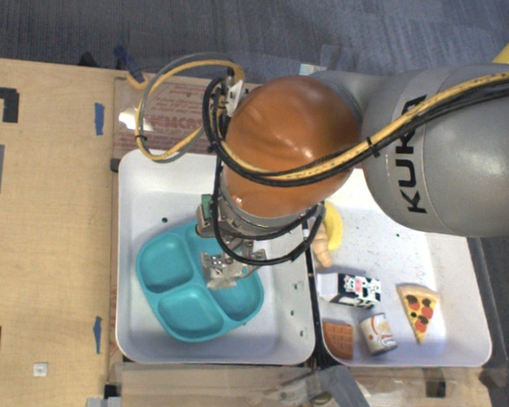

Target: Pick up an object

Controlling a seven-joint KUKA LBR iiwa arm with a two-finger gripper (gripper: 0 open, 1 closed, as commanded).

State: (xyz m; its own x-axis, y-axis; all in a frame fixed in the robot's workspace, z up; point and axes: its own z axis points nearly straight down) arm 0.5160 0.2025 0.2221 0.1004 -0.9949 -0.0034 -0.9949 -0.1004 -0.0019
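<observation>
Nearest, right bin (467, 347): brown waffle piece (339, 338) at 7 o'clock, small can (378, 333) just right of it, pizza slice (419, 309) at 4 o'clock, black-and-white carton (356, 289) above the waffle. Left bin (134, 233): teal divided plate (187, 285) at centre. Gripper (223, 273) low over plate's 2 o'clock compartment; fingers open or closed: cannot tell. Farther: banana (330, 235) at 11 o'clock of right bin, partly under orange wrist band (285, 144).
</observation>
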